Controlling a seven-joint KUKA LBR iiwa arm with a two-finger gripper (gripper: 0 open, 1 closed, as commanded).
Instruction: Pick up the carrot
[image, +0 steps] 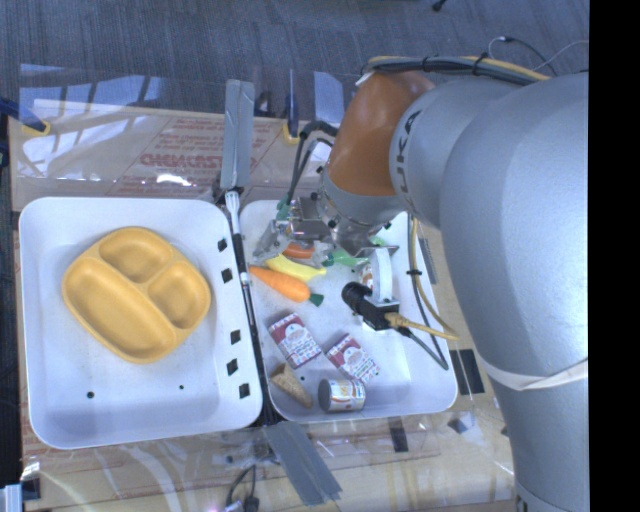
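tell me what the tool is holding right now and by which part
Cannot be told: the tool sits low among items at the right white bin's far end, while the orange carrot lies loose just beside it.

Robotics lab: grey arm (500, 200) with loose cables over a counter (150, 150) bearing two white bins (40, 300); toy food for test pieces.

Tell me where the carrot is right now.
The carrot lies in the right bin, near its left wall, just below a yellow toy and above two red packets.
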